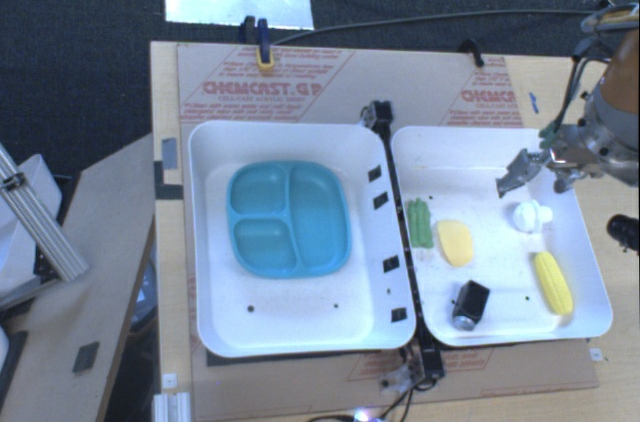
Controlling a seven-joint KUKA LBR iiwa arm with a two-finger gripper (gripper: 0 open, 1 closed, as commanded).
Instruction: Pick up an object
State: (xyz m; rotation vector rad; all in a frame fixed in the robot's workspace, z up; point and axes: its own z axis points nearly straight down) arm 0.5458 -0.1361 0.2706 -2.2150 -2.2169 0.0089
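The table's (330, 70) board reads "CHEMCAST GP" in red, twice. The hand (522, 172) hangs over the right bin (600, 310), whether open or closed I cannot tell. Below it lie a white piece (530, 216), yellow corn (553, 282), a yellow lump (456, 242), green pods (419, 223) and a black item (469, 304). The left bin (205, 240) holds a blue divided plate (290, 218).

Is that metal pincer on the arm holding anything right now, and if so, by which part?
Nothing is held. The pincer hangs over the right bin with nothing between its fingers; the nearest item, a small white object, lies apart in the bin.
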